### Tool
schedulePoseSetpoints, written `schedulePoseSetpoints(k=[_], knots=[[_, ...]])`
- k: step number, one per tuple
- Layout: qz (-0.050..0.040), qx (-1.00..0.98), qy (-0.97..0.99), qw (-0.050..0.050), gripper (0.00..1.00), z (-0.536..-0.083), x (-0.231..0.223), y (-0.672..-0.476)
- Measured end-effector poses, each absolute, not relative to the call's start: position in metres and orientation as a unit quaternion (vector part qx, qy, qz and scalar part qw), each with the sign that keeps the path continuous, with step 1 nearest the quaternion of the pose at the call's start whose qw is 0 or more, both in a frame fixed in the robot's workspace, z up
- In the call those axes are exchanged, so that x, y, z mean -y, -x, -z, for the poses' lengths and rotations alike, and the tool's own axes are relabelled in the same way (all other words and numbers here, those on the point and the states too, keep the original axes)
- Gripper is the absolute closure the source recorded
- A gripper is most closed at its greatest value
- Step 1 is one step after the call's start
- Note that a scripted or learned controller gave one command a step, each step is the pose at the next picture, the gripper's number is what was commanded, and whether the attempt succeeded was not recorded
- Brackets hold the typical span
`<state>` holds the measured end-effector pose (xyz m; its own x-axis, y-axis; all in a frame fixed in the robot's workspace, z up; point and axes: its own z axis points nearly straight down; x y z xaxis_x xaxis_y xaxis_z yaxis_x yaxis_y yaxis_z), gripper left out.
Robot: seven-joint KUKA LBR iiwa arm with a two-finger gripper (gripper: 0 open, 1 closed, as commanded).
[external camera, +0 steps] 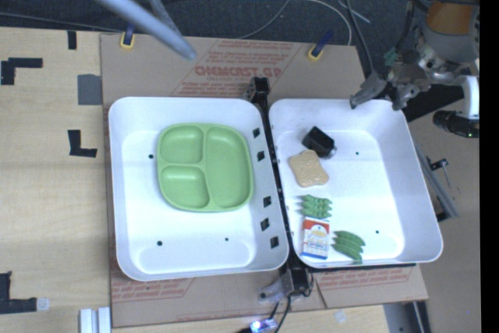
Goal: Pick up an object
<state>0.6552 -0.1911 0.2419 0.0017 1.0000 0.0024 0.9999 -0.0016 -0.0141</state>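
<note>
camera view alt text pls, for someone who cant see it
Seen from above, two shallow white bins sit side by side: the left bin holds a green divided plate, the right bin a black block, a tan bread slice, green pea pods and a small carton. The gripper hovers above the right bin's far rim.

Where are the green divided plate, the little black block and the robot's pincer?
Green plate (206,168), camera view: its middle ridge.
Black block (318,140), camera view: its top face.
Pincer (380,92), camera view: between its fingertips.
</note>
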Motion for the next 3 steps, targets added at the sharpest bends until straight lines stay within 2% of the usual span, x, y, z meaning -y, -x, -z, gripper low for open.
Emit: schedulePoseSetpoints(k=[1, 3], knots=[[-0.0006, 0.708, 0.707, 0.0, 0.0, -0.25, 0.191, -0.658], [-0.0023, 0.708, 0.706, 0.002, 0.0, -0.16, 0.183, -0.649]])
